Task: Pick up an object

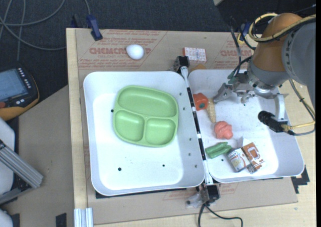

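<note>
objects are all sitting in the right bin (288, 163) below the tool (235, 93): orange piece (201, 101) just left of it, pink lump (223, 130), green bit (217, 149), small packets (245, 157) farther down. tool is hanging over the bin's top, can't tell if it's open or closed, nothing visibly gripped.

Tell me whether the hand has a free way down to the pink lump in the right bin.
Probably yes. The hand hangs over the far part of the right bin, and the pink lump lies apart from its neighbours, with nothing lying over it. The carrot lies closest beside it.
</note>
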`<state>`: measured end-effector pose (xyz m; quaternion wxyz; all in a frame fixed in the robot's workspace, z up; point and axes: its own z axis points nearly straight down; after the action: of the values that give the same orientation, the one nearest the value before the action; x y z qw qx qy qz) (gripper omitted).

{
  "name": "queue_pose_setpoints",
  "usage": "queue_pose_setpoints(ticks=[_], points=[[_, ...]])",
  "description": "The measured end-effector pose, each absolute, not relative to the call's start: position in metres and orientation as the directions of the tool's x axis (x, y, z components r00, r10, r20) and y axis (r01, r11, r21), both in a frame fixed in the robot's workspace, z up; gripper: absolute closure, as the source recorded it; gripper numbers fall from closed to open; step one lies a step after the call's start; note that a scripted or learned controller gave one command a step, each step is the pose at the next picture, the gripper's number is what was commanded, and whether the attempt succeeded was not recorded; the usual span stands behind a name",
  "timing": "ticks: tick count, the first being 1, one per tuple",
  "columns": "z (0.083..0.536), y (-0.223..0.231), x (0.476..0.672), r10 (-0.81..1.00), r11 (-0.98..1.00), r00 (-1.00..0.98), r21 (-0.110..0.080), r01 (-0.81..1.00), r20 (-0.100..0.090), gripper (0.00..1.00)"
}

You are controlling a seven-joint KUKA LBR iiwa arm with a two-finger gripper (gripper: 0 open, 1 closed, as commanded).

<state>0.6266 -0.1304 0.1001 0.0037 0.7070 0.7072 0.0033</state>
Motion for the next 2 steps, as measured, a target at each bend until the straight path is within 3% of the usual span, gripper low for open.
queue_pose_setpoints(ticks=[1, 2], points=[[0.0840, -0.0912, 0.5673, 1.000, 0.000, 0.000, -0.002, 1.000, 0.001, 0.00], [0.0843, -0.0931, 0.5573, 1.000, 0.000, 0.000, -0.003, 1.000, 0.001, 0.00]])
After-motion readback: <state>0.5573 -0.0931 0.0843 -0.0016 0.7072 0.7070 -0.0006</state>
